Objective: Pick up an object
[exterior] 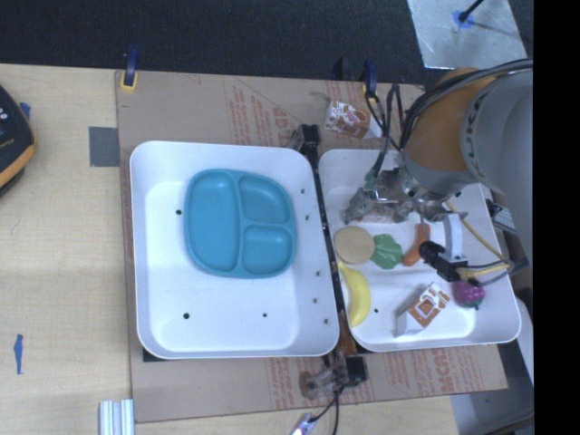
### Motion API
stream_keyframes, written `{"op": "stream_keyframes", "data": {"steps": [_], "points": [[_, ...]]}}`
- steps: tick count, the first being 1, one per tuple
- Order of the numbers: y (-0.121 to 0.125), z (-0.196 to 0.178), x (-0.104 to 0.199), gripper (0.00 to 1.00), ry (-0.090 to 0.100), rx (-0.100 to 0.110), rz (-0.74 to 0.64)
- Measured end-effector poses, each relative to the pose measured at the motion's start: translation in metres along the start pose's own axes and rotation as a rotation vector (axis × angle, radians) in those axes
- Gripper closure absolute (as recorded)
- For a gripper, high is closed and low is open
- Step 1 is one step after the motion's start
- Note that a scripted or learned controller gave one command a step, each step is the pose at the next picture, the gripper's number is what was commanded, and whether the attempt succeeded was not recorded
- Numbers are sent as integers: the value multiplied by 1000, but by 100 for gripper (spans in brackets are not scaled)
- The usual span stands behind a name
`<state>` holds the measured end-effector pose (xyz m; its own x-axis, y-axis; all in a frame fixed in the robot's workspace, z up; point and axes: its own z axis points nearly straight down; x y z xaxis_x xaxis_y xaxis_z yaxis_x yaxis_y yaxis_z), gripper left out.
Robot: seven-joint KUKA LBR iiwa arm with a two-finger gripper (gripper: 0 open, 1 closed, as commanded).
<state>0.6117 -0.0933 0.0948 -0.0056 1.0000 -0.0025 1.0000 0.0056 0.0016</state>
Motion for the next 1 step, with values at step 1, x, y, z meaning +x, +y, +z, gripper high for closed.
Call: {"op": "stream_keyframes", "data": {"steps": [1], "points": [[32, -1, -34, 0, 1, -3, 3]]}}
